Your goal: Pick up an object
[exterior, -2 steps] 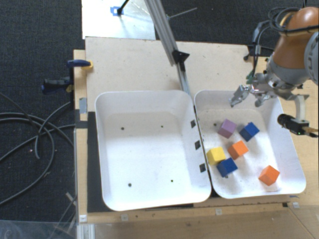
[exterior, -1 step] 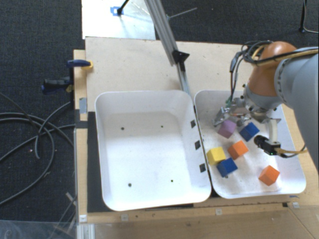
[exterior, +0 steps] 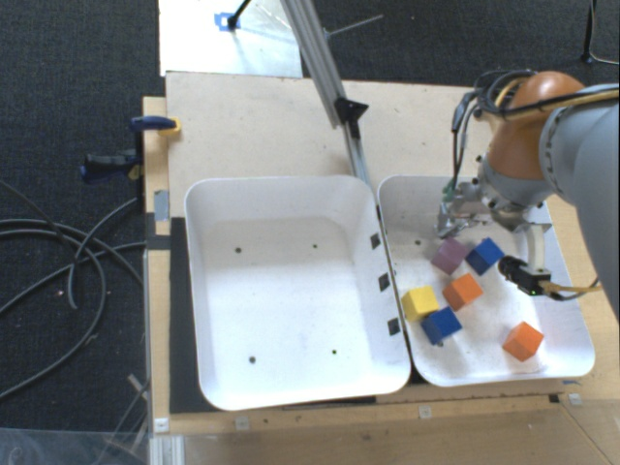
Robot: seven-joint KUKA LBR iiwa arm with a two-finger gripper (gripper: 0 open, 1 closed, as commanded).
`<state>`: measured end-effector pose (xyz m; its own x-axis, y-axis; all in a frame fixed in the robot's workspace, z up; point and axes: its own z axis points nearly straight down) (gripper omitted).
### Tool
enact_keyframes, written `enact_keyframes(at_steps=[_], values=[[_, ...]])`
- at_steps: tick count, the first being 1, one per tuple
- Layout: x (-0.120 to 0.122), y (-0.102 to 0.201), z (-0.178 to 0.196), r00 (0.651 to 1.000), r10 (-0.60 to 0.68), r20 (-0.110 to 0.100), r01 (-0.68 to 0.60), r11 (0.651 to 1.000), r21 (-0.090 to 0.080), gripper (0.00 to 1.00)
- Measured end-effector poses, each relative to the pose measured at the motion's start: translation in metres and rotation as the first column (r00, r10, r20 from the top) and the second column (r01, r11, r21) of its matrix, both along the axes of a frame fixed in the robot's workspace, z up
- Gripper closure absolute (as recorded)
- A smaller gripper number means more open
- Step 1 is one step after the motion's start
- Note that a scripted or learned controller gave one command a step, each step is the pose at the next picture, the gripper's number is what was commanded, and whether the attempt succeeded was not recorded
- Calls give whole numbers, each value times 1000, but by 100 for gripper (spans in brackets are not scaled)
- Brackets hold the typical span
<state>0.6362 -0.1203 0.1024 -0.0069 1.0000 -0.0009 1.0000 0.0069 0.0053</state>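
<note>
Purple is the colour of the block [exterior: 449, 256] that lies closest to the pincer [exterior: 457, 219] in the camera view. The block sits in the right bin [exterior: 572, 352], near the bin's back half, and the pincer hangs just above and behind it, a little toward the far wall. I cannot tell how the pincer is set, because the grey arm [exterior: 581, 153] and its cables cover that part.

So the block lies just in front of the pincer, toward the near edge of the counter [exterior: 252, 124]. My guess is that the next move is a short drop down and forward.

The purple block looks like a small cube, so it has no real long side. It is turned a bit, with one corner pointing toward the near edge.

A blue block [exterior: 484, 255] sits just beside it on the right, and an orange block [exterior: 463, 290] is just in front. They are close enough to get bumped, I think.

A yellow block [exterior: 419, 302], a second blue block [exterior: 442, 325] and another orange block [exterior: 523, 341] lie nearer the front.

The left bin [exterior: 208, 260] sits beside the right one.
</note>
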Motion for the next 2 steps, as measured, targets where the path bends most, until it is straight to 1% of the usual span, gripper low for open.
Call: enact_keyframes(at_steps=[1, 2], values=[[49, 12, -11, 1000, 1, -8, -1, 1000, 0, 100], [48, 12, -11, 1000, -1, -5, 1, 1000, 0, 0]])
